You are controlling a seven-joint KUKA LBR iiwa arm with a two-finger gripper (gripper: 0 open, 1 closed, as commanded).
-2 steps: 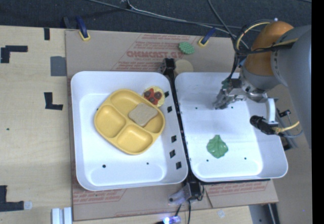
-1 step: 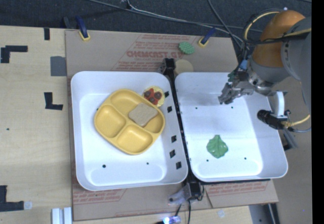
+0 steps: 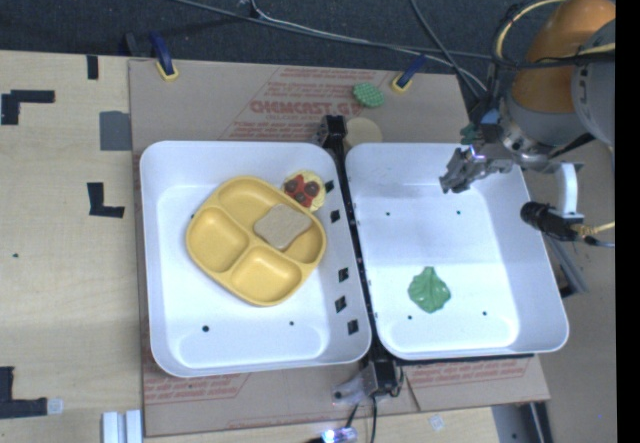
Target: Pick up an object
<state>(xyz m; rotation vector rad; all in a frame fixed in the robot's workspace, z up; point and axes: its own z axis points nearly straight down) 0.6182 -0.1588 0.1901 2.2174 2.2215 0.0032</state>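
A green leafy piece (image 3: 429, 289) lies flat on the floor of the right bin (image 3: 500, 231), toward its front. My gripper (image 3: 458, 177) hangs over the back of that bin, well behind the green piece and a little to its right. I see nothing between its dark fingers. In the left bin (image 3: 170, 261) rests a yellow divided plate (image 3: 255, 239) with a tan slice of bread (image 3: 281, 225) in one section and a small red and dark item (image 3: 303, 189) at its far corner.
A small green object (image 3: 368, 94) sits on the cardboard behind the bins. Blue-and-yellow clamps (image 3: 162, 61) hold the cardboard's back edge. Black cables (image 3: 250, 6) run across the dark floor at the top. The arm's orange band (image 3: 565, 41) is at the upper right.
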